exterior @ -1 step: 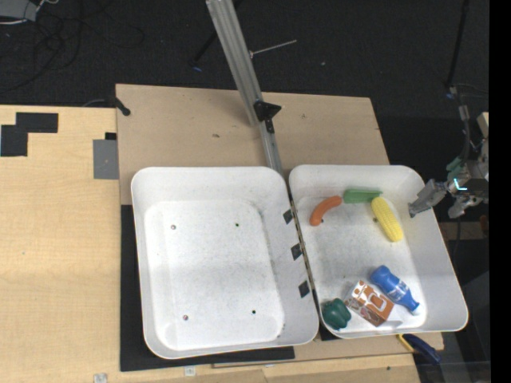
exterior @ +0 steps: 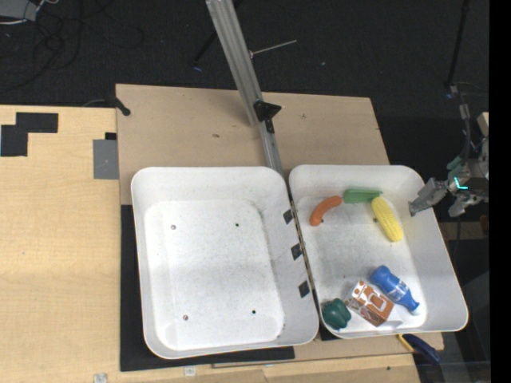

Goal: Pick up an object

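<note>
Two shallow white bins sit side by side on a wooden bench; the left bin [exterior: 144,214] fills the lower middle of the frame and the right bin [exterior: 435,254] the lower right, where all the objects lie. The gripper [exterior: 447,199] hovers at the right edge of the frame, just beyond the right bin's upper right rim; whether it is spread or pressed together cannot be told. Largest to smallest: a yellow corn cob [exterior: 387,218] in the bin's upper part looks like light, stiff plastic, best pinched across its middle. A blue bottle [exterior: 394,288] at lower right is smooth and may slip; take its body. Touching it, an orange-and-white carton [exterior: 370,302] has flat sides; its print is unreadable. A green stick [exterior: 362,195], an orange sausage [exterior: 324,209] and a dark green lump [exterior: 337,314] seem light.
</note>
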`<state>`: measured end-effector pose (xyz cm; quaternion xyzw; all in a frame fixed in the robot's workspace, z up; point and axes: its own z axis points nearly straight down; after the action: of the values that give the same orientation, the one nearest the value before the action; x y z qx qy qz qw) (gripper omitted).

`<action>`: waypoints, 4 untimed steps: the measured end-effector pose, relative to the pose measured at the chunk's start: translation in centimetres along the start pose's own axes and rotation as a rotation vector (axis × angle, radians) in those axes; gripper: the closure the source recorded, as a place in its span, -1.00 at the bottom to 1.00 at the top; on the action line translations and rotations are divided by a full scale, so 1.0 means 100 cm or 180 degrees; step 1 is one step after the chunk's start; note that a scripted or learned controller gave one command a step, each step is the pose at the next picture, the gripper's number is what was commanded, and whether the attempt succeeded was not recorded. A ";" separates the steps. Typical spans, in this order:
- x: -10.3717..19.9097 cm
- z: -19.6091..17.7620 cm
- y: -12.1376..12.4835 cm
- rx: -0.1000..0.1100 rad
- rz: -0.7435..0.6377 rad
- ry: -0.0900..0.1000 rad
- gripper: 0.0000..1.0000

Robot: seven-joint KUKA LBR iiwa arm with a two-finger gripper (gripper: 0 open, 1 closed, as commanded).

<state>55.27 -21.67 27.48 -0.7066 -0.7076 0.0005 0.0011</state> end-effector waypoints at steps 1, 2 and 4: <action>0.001 0.064 -0.004 0.0021 0.0004 0.0008 -1.00; 0.002 0.108 -0.005 0.0014 0.0005 0.0006 -1.00; 0.002 0.140 -0.011 0.0005 0.0023 0.0003 1.00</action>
<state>54.16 -21.50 13.48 -0.7091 -0.7051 0.0008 0.0021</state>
